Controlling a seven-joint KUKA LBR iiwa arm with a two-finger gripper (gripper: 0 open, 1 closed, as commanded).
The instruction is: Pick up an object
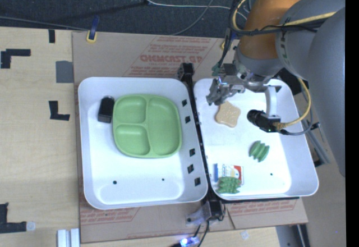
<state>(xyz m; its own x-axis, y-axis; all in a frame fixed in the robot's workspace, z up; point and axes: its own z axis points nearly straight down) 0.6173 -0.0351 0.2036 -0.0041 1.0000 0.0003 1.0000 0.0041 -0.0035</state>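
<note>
Tan and soft-looking, lying flat in the upper left part of the right bin (297, 183), just below the jaws: a bread-like slice (228, 115), by all appearances the thing aimed at. Poised right over the slice's upper edge, perhaps touching it, though impossible to confirm from this slant. Spread or pressed together? Cannot tell (dark metal on dark shadow, all one blurred lump). Nothing seen pinched, so not to be counted as held.

Reaching in from the right and bent steeply downward, the grey arm (322, 21) with its orange band (269, 10), presumably so as to come at the slice from straight above. Probably an awkward target: flat on the bin floor, little height to bite on, and fairly near the wall shared with the left bin (90, 181), so not much room on that side.

Scattered loose and well apart elsewhere in the right bin, likely so that each can be approached alone: a green pod (258, 151) toward the lower right, a printed packet (232, 172) near the front rim with a green leafy piece (228, 185) touching it.

Parked out of the way in the left bin: a green divided plate (147, 126), with a small black block (105, 109) just beside its left edge. Under both bins, a cardboard sheet (162, 55) on the desk (33, 145), seemingly as protection.
</note>
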